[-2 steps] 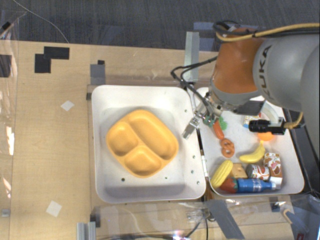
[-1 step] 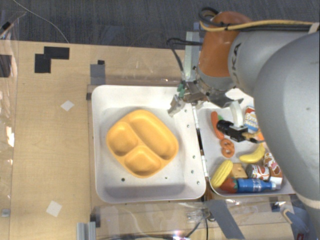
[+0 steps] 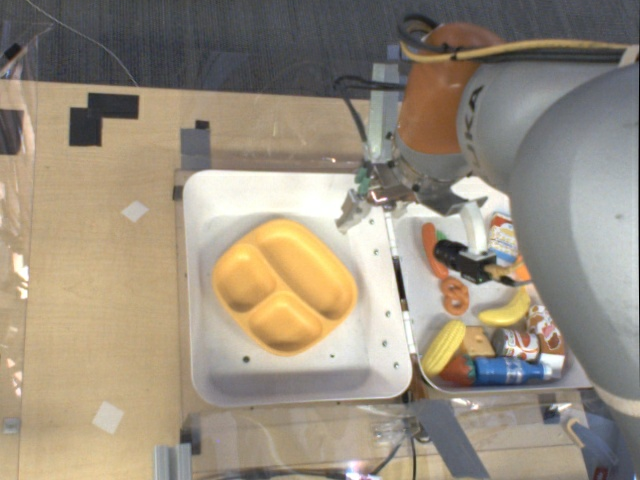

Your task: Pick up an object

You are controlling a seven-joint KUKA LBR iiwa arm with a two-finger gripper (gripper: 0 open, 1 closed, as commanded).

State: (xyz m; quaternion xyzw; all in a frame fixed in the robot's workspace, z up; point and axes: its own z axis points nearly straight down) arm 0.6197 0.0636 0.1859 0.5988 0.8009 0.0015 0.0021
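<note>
My gripper hangs over the far right corner of the left bin, close to the wall between the two bins. I see nothing held in it. A yellow divided plate lies in the middle of the left bin, below and to the left of the gripper. The right bin holds several small items: an orange carrot, an orange ring, a banana, a corn cob and a blue bottle. The arm hides the right bin's far and right parts.
A red and white can, a tan block and a red item crowd the right bin's near end. A packet lies by the arm. Black tape marks sit on the wooden bench at the far left.
</note>
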